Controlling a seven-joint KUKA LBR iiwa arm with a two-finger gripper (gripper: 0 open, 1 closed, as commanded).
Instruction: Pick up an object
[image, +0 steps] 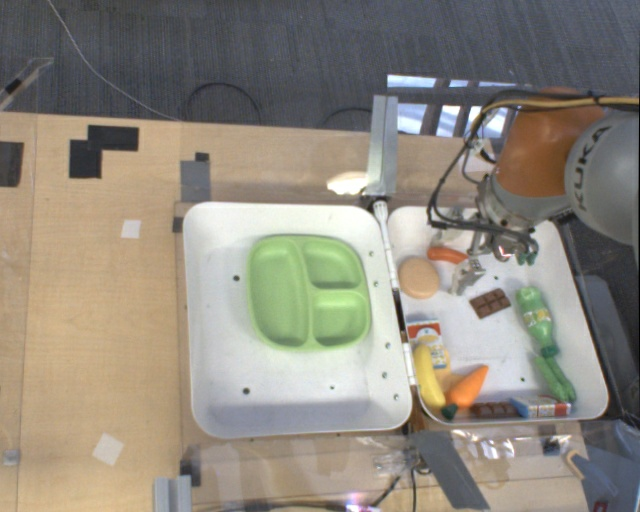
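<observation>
The grey arm with its orange band reaches in from three o'clock, its claw hanging low over the far part of the right-hand white bin; whether it is clenched or released cannot be told. Just at its nine o'clock lie a small orange-red sausage-like piece and a round tan bun. A brown chocolate square sits at its six o'clock. A green plastic bottle, yellow banana and orange carrot lie nearer. No writing is legible. The left bin holds a green divided plate.
</observation>
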